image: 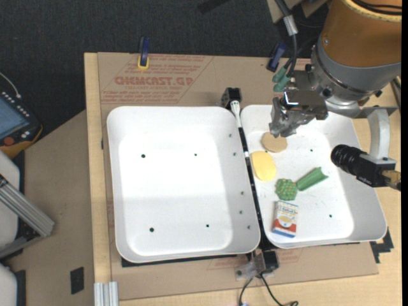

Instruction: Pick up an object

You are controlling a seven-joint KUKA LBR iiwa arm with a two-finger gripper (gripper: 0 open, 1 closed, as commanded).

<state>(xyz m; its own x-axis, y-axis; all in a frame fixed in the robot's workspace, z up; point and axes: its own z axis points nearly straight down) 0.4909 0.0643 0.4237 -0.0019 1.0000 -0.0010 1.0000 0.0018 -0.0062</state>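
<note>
The end effector point(281, 130) hung low over the rear left part of the right bin point(357, 225), its dark fingertips right at the upper edge of a flat, tan, round disc point(276, 145), perhaps a toy cookie. Whether it was spread or pressed together could not be told from this slanted view, and nothing could be seen pinched in it. The grey arm point(347, 75) with its orange band rose from it toward the upper right.

Just in front of the disc lay a yellow, lemon-like object point(263, 166), close against the bin's left wall. Nearer the camera sat a green toy broccoli point(287, 189) with a green, stalk-like piece point(312, 178) slanting away to its right; whether the two touched was unclear. In front of the broccoli lay a small red, white and blue carton point(286, 219). A black cylindrical device point(352, 159) overhung the bin's right side.

The left bin point(127, 190) lay alongside, on a brown board point(102, 88) covering the counter.
</note>
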